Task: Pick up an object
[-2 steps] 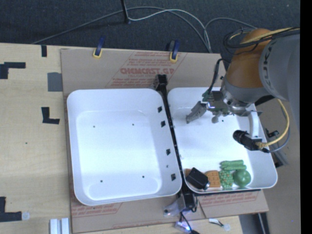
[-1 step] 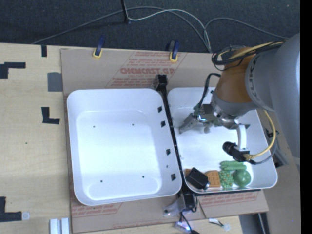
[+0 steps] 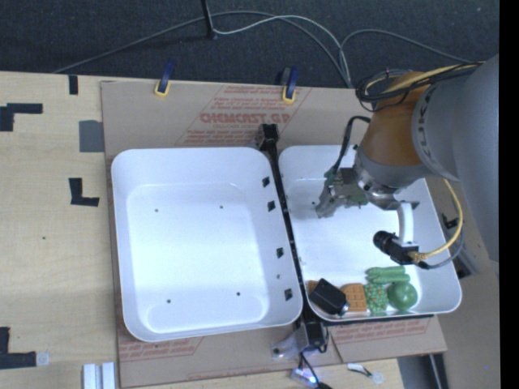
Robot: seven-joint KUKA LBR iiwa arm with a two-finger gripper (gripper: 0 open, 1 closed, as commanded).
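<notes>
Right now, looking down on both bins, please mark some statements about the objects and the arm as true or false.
1. The green toy lies in the right bin. True.
2. The black object lies in the left bin. False: it is in the right bin's near corner.
3. The gripper is over the right bin. True.
4. The gripper touches the green toy. False: it is apart, toward the bin's far side.
</notes>
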